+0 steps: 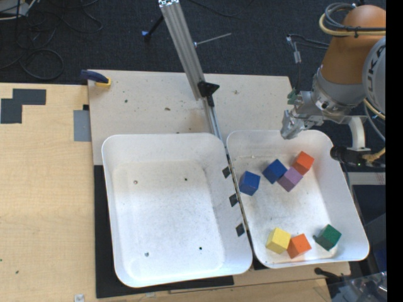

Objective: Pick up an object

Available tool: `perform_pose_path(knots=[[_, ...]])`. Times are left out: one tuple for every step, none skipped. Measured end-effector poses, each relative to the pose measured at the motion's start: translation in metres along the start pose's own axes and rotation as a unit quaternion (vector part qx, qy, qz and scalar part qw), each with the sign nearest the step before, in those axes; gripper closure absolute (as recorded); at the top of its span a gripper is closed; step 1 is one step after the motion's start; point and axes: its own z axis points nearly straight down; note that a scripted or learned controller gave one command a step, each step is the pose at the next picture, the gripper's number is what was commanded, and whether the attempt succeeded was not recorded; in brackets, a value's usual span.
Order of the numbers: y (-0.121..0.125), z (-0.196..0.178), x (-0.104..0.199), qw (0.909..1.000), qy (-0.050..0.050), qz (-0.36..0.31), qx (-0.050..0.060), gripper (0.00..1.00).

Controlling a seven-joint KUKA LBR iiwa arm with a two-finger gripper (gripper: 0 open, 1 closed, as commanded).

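The end effector point(293, 129) hangs at the top edge of the right bin point(352, 214), where all the blocks sit ready to grab, nearest the orange block point(303, 162); I cannot tell its state.

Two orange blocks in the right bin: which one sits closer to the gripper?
The upper orange block, touching the purple block near the bin's far edge. It lies just below the gripper; the other orange block sits at the near edge, beside the yellow block.
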Motion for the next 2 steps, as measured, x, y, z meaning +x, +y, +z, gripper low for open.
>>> perform_pose_path(knots=[[0.001,-0.045,-0.002,1.0000,0.000,0.000,0.000,1.00],[-0.021,-0.042,0.052,1.0000,0.001,-0.002,0.004,1.00]])
